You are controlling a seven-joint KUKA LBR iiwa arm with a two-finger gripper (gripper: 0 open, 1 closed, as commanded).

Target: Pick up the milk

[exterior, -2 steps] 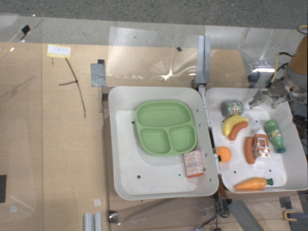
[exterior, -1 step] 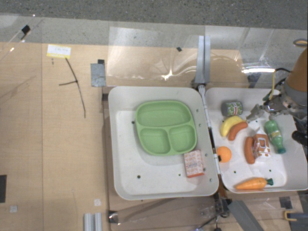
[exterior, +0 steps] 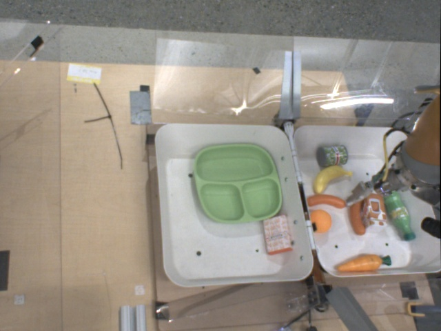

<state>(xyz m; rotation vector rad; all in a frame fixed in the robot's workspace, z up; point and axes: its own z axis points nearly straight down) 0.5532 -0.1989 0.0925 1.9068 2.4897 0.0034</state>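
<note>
Since the milk [exterior: 373,212] looks like a small brown-and-white toy carton, I judge it light, fairly stiff and a little slick, best taken across its two flat broad sides near the middle, not by the corners. It lies flat in the right bin [exterior: 365,140], toward the middle of the right half, squeezed between a red sausage [exterior: 357,219] and a green bottle [exterior: 398,214]. The gripper [exterior: 367,193] hangs just above its far end, but I cannot tell whether the claw is wide or narrow.
</note>
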